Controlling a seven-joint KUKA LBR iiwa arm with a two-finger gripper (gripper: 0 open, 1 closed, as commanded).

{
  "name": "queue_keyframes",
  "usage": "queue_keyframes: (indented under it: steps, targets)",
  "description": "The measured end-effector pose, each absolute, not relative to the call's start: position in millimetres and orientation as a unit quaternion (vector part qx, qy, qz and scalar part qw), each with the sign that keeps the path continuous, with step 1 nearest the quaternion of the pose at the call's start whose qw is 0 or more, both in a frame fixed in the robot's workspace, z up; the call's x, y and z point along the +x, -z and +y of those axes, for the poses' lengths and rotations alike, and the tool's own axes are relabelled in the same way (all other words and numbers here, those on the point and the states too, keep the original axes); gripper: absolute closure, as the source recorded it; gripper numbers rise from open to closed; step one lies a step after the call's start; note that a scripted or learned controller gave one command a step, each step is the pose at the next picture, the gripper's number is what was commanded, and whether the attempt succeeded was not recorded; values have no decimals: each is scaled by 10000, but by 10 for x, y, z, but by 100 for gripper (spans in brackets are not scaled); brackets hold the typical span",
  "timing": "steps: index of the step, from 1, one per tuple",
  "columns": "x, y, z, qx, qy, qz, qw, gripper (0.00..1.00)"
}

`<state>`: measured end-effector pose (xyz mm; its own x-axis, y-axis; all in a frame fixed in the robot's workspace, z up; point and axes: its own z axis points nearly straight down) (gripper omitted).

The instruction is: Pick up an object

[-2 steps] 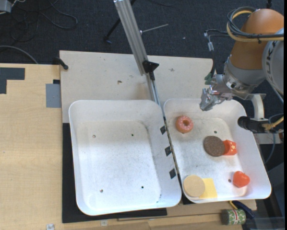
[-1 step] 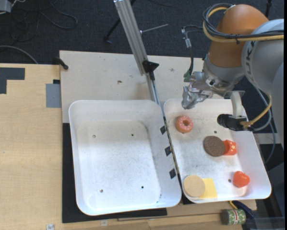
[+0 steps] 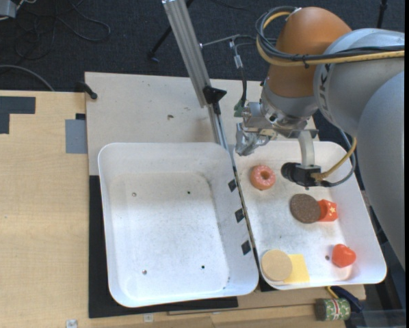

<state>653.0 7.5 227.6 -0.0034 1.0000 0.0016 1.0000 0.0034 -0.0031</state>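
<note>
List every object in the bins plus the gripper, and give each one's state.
gripper: above the right bin's far left corner, nothing visibly held.
pink donut: lying flat, untouched.
brown disc: flat, touching the red block.
red block: beside the disc.
red piece: alone near the right rim.
tan disc: overlapping the yellow square.
yellow square: flat, partly covered.
right bin: holds all items.

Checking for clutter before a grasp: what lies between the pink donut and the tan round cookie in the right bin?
Camera view: bare white bin floor between the donut and the tan cookie.
</note>
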Motion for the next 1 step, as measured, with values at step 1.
queue_keyframes:
  steps: [1]
  targets:
    - [6599,-2391,587,-7057,5,-7085,8,100]
